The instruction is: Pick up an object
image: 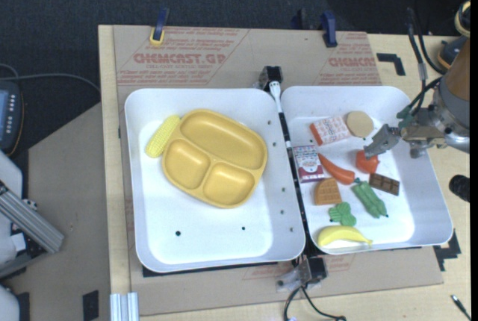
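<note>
My gripper (398, 145) hangs over the right side of the right bin (429, 192), open, with nothing between its fingers. One finger (381, 141) points down-left at a small red toy (365, 162) just below its tip. I cannot tell whether they touch. Close by lie a brown chocolate bar (385, 184), an orange-red carrot (337, 169), a green pod (370, 200) and a beige round cookie (359, 123).
The right bin also holds a red-and-white packet (329, 131), a small box (307, 163), a waffle wedge (326, 192), broccoli (343, 213) and a banana (342, 237). In the left bin (149, 230) are a yellow divided plate (213, 157) and a corn cob (162, 136).
</note>
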